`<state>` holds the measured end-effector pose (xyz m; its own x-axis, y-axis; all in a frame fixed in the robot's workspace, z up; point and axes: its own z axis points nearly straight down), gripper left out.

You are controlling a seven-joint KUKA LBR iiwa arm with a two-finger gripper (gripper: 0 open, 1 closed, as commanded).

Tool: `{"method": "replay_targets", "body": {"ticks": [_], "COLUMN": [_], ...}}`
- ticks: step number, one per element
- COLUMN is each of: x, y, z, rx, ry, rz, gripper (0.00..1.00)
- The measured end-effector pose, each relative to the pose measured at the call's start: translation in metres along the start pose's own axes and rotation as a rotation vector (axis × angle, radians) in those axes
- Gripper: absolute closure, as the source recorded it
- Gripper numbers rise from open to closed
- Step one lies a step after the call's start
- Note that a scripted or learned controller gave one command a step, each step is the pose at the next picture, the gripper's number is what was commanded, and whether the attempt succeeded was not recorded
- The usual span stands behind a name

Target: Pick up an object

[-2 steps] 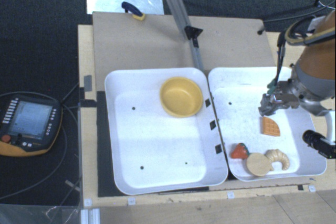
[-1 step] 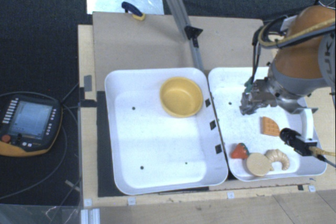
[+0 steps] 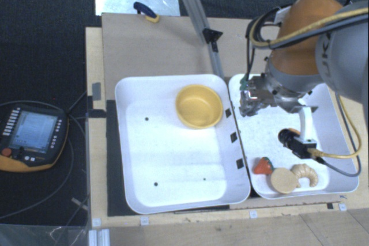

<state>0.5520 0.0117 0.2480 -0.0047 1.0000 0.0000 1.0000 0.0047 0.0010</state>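
**Arm over the right bin, objects lying untouched**

You see the gripper (image 3: 249, 102) at the upper left corner of the right bin (image 3: 340, 184), close to the wall shared with the left bin (image 3: 124, 124). You cannot tell how its fingers stand; nothing is visibly between them.

The pickable things lie apart from it. In the left bin, a yellow bowl (image 3: 199, 106) sits upright near the top right corner. Along the right bin's near edge you find a red strawberry-like piece (image 3: 263, 166), a round beige disc (image 3: 284, 180) just beside it, and a croissant-shaped piece (image 3: 306, 173) touching the disc's right side.

A teach pendant (image 3: 30, 135) rests on the dark floor at left.
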Motion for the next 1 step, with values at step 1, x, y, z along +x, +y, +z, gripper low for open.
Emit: {"method": "replay_targets", "body": {"ticks": [1], "x": [0.0525], "y": [0.0130], "z": [-0.0014], "rx": [0.000], "ry": [0.001], "rz": [-0.001], "gripper": [1.00]}}
